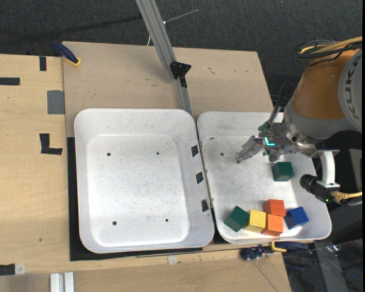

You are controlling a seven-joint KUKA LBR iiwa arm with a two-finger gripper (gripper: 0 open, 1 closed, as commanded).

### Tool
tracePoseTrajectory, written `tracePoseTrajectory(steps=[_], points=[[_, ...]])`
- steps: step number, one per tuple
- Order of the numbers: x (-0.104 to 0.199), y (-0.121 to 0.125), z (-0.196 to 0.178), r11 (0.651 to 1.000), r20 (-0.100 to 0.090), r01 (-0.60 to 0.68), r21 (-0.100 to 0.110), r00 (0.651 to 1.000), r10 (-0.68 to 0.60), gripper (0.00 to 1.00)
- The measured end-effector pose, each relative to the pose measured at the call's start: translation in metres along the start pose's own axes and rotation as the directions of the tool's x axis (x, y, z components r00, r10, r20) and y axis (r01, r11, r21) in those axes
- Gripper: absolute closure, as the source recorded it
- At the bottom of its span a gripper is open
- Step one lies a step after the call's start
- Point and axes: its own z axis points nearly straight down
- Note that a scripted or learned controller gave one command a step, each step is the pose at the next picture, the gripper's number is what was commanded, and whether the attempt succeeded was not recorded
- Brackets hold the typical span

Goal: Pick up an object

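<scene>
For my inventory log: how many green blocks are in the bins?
2. One green block lies alone in the right bin, just below the gripper; the other green block is leftmost in the cluster at the bin's near edge. More may be hidden.

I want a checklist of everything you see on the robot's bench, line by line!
Surface: wooden bench bearing two white bins, left bin and right bin, side by side.
Job's things: all in the right bin. A dark green block lies alone near the hand; a green block, yellow block, two orange blocks and a blue block cluster at the near edge.
Clutter: blue and yellow tool on the bench's far left corner.
Grippers: hand over the right bin, holding nothing.
Cables: yellow cable by the arm.
Surroundings: dark floor, slanted metal pole.
</scene>
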Motion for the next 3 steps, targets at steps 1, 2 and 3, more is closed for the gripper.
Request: tracePoseTrajectory(steps=[1,2,3], points=[[0.000,0.001,-0.002,1.000,0.000,0.001,-0.004,1.000,-0.001,0.00],[0.001,-0.006,0.061,1.000,0.001,-0.001,0.002,1.000,0.001,0.00],[0.001,-0.008,0.125,1.000,0.002,0.000,-0.001,1.000,0.000,0.00]])
